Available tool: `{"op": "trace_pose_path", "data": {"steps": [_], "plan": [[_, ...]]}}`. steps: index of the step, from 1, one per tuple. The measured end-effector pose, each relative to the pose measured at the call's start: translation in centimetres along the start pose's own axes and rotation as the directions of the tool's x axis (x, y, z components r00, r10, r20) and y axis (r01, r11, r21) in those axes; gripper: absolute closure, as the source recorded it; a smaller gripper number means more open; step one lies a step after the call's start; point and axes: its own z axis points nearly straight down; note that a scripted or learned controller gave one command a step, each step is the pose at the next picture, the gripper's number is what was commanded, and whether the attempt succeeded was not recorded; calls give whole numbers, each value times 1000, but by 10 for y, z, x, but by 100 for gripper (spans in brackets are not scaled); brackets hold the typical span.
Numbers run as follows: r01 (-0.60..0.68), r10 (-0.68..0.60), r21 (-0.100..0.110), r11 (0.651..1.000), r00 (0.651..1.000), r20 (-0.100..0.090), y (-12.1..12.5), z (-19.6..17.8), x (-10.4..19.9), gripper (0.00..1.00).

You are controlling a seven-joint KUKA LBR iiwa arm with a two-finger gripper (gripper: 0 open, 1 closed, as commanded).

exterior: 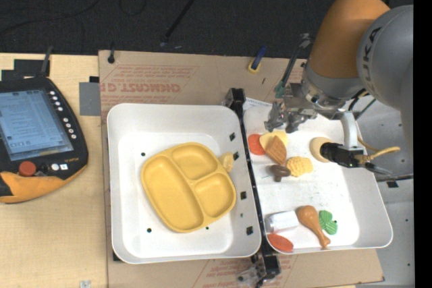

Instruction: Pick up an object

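The gripper [285, 119] hangs right of centre, just above the cone [275, 146] in the right bin [368, 222]; jaw state unclear. The cone looks light, stiff, slippery; pinch across its narrow middle.

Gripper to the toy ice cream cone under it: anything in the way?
Nothing visible. The gripper hangs just above the ice cream cone at the right bin's upper left, with open space between them. A red piece lies beside the cone's left.
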Motion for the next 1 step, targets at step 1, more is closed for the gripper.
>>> {"op": "trace_pose_path", "data": {"steps": [1], "plan": [[1, -1, -2, 1000, 1000, 0, 0, -9, 61, 100]]}}
